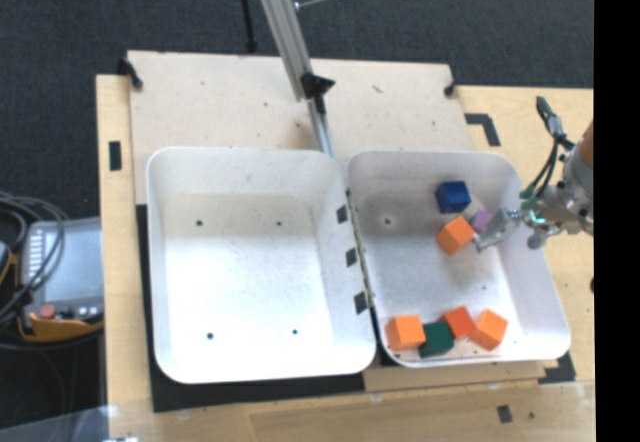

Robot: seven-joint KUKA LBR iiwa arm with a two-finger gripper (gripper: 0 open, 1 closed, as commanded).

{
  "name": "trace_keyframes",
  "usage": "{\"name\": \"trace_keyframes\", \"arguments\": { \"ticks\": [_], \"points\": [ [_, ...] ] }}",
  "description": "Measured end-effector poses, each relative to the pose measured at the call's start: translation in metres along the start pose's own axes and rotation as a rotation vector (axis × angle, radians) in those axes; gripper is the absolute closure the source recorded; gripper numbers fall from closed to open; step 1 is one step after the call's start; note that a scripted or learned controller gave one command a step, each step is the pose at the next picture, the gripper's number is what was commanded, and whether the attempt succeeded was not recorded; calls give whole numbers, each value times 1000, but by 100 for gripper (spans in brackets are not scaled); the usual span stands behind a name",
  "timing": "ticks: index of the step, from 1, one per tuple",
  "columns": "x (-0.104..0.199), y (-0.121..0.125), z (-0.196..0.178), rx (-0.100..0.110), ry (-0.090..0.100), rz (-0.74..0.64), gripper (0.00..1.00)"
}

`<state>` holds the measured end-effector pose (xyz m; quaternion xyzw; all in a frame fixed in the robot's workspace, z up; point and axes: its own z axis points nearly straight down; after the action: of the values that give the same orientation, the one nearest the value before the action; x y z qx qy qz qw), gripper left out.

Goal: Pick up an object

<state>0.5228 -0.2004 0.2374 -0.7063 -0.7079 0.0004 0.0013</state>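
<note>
**Two bins side by side on a bench**

The left bin point(250, 260) sits beside the right bin point(520, 180), walls touching. In the right bin, two blocks point(453, 196) lie near its far right corner; four blocks point(447, 330) cluster along its near edge.

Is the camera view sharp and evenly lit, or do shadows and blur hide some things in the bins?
In the camera view the light is soft and fairly even; the right bin has a grey shadow along its upper wall, near the blue cube. The whole view is slightly soft, and the gripper beside the orange cube is blurred, so its fine parts are hard to read.
</note>
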Motion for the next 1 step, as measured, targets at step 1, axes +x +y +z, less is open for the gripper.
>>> {"name": "trace_keyframes", "arguments": {
  "ticks": [1],
  "points": [
    [0,1,-2,-4,-1,0,0]
  ]
}}
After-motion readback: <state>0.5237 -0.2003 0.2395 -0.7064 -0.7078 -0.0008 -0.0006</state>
